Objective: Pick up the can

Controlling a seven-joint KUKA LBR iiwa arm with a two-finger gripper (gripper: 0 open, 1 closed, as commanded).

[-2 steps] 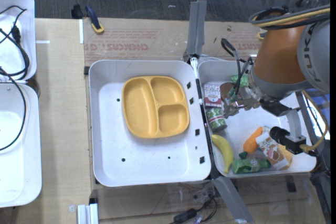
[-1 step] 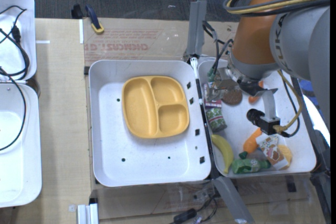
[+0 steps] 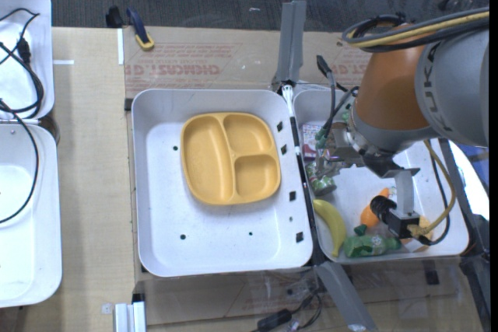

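Arm [image 3: 420, 89]: you see it reach in from the right, low over the right bin [image 3: 455, 241].
Gripper [image 3: 331, 159]: it sits at the right bin's left side; you cannot tell its state from here.
Can [image 3: 322, 181]: lies in the right bin near its left wall, just under the gripper.
Banana [image 3: 332, 221]: just below the can.
Green item [image 3: 369, 244]: at the bin's front edge.
Left bin [image 3: 156, 237]: holds a yellow tray [image 3: 230, 158].
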